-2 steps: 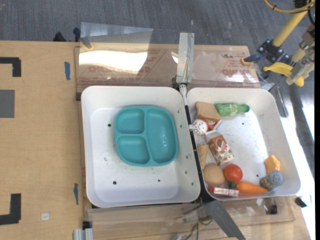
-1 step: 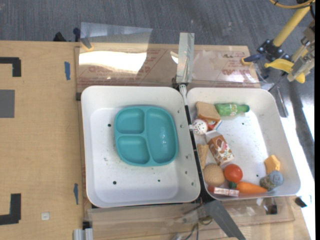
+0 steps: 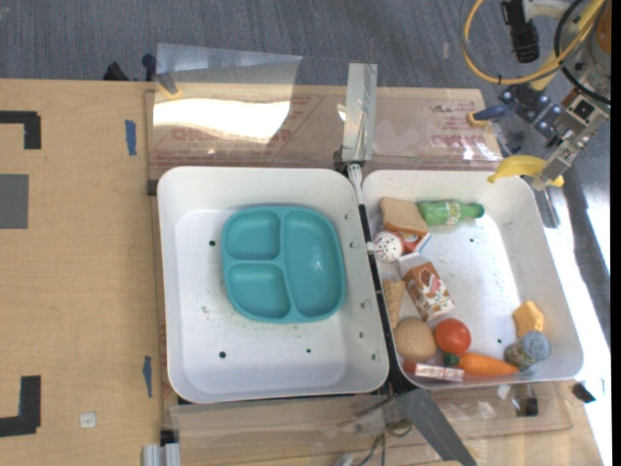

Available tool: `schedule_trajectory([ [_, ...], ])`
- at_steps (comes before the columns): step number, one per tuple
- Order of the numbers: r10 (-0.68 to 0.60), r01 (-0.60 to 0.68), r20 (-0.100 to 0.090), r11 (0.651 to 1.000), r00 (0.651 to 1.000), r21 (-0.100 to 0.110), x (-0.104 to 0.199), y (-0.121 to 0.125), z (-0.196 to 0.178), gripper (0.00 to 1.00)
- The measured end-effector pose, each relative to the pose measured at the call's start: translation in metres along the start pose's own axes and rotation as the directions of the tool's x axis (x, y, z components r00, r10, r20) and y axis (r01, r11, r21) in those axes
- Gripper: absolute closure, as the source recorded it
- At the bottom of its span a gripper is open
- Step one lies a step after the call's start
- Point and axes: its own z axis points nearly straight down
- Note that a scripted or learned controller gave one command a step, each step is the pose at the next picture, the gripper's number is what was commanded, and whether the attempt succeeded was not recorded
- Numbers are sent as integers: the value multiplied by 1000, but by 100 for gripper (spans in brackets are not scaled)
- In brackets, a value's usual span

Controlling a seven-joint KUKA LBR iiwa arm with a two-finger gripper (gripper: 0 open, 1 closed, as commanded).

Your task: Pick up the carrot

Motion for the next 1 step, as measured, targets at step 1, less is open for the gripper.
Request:
schedule_trajectory([
  [1,-100,100,-18,995,995,6,12,7,-106,100],
])
